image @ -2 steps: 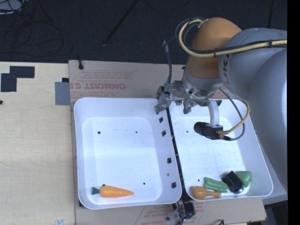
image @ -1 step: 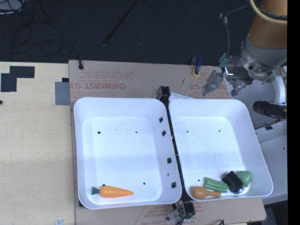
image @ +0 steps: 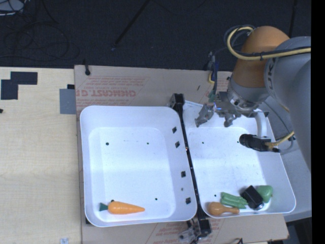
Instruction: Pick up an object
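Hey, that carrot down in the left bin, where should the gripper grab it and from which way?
Grip the carrot across its thick orange body near the green-topped left end, coming straight down from above. It lies flat, lengthwise along the left bin's near wall, tapering to the right, so the fingers should probably close across its width. The gripper hangs over the right bin's far edge.

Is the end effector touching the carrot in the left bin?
Apart. The camera view shows the end effector over the right bin's far edge, while the carrot lies in the left bin's near corner.
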`<state>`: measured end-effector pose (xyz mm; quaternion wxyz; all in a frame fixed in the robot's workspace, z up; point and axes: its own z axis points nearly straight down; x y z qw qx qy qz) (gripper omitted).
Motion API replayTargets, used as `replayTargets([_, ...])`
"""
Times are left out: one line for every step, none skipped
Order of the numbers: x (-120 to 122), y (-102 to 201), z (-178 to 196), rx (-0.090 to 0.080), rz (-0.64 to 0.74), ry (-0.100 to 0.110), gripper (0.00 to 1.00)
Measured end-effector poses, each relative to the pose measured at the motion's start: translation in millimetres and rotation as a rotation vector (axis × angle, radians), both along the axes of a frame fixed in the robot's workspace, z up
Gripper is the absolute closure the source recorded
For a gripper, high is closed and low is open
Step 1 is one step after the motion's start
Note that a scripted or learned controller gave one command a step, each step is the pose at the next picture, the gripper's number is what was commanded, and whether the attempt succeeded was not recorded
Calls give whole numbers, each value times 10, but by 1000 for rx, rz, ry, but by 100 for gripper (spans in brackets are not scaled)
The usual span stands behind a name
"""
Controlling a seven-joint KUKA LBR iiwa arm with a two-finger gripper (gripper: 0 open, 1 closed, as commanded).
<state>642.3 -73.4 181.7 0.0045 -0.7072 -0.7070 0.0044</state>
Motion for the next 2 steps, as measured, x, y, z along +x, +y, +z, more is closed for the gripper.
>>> replayTargets([23,851,930,2,7,-17,0])
replayTargets([15,1557,963,2,7,-11,0])
